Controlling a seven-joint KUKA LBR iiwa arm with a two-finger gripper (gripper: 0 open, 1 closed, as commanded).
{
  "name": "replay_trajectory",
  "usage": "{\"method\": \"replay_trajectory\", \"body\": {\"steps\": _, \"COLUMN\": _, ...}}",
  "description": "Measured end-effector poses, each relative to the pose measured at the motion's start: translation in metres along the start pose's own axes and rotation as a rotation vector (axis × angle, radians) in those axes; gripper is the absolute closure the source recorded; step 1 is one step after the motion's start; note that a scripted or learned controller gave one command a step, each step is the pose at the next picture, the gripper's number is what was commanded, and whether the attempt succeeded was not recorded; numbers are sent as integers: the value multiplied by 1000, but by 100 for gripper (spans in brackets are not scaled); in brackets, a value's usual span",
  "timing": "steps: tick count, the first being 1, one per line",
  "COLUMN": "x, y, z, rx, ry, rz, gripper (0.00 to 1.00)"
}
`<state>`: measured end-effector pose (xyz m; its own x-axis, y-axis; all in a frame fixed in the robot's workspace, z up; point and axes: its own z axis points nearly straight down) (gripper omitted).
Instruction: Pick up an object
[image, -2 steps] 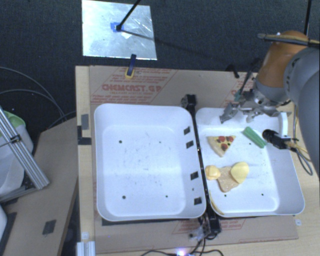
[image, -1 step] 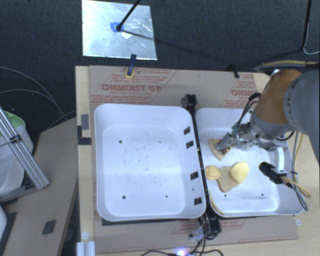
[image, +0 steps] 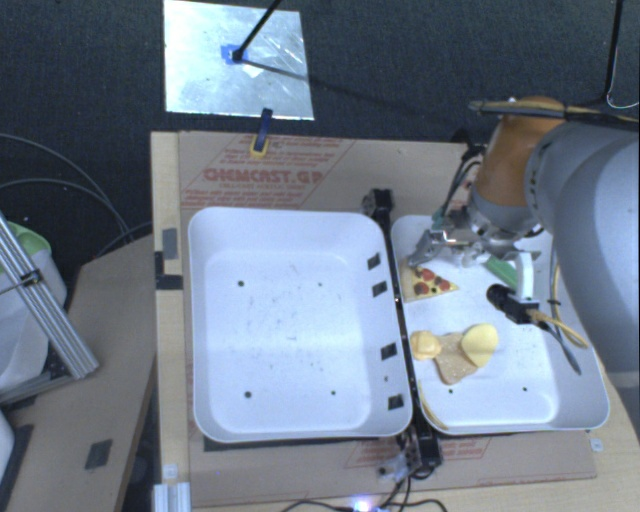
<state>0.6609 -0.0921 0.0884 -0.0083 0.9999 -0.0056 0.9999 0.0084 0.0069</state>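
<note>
Bench: a brown board (image: 300, 165) with red lettering is carrying two white bins side by side, with dark floor lying behind it.
Left bin (image: 290, 330): is sitting on the view's left, its floor showing a few small dark specks.
Right bin (image: 520, 400): is holding several small things, gathered in its far and middle parts.
Arm (image: 590, 230): grey with an orange band, is reaching in from the right over the far end of the right bin.
Gripper (image: 440, 245): is hanging over the far-left corner of the right bin; whether it is open or closed I cannot tell.
Pizza slice (image: 430, 283): is lying flat by the bin's left wall, just nearer the camera than the gripper; touching or apart, I cannot tell.
Green piece (image: 503, 268): is lying just beside the gripper, to its right.
Round yellow piece (image: 427, 345): is lying nearer the camera, by the left wall.
Tan slice (image: 455, 366): is lying beside it, with a yellow lump (image: 480, 342) resting against its far edge.
</note>
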Motion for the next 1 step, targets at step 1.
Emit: {"method": "replay_trajectory", "body": {"steps": 1, "x": -31, "y": -93, "z": -1, "rx": -1, "ry": 5, "rz": 13, "gripper": 0}}
